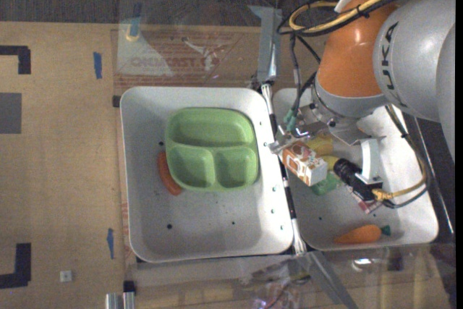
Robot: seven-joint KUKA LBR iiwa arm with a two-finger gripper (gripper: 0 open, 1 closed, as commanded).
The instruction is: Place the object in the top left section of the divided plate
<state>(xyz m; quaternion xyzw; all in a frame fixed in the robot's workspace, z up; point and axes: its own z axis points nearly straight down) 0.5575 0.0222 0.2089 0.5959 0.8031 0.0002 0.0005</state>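
Divided plate (212, 148) green in left bin (137, 177), "KUKA" partly legible on arm (405, 54), gripper (304, 159) grip state unclear

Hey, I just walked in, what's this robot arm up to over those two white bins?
The grey and orange KUKA arm reaches in from the right and hangs over the right bin, near the wall between the bins. A small orange and white box sits right under its wrist; whether the pincer actually holds it cannot be told. The green divided plate lies in the left bin, its sections bare, an orange piece tucked under its left edge. A toy carrot lies in the right bin.
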